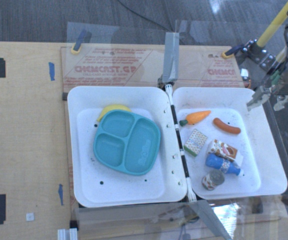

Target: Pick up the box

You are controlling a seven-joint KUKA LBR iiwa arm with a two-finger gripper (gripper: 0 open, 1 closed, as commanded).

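Hovers at the far right rim of the right shallow white plastic bin (264, 184): grey end effector (270, 91), open or clenched cannot tell. Lies flat near that bin's left wall, well apart: small pale checked cardboard box (195, 142). Risks clipping that wall on descent, or closing on the red-and-white printed packet (224, 149) just beside the box instead.

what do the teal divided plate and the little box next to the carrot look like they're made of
Teal plate: likely molded plastic, going by its uniform colour, rounded compartments and soft sheen. Box: probably printed cardboard, with flat faces, crisp edges and a patterned matte surface, though too small to be sure.
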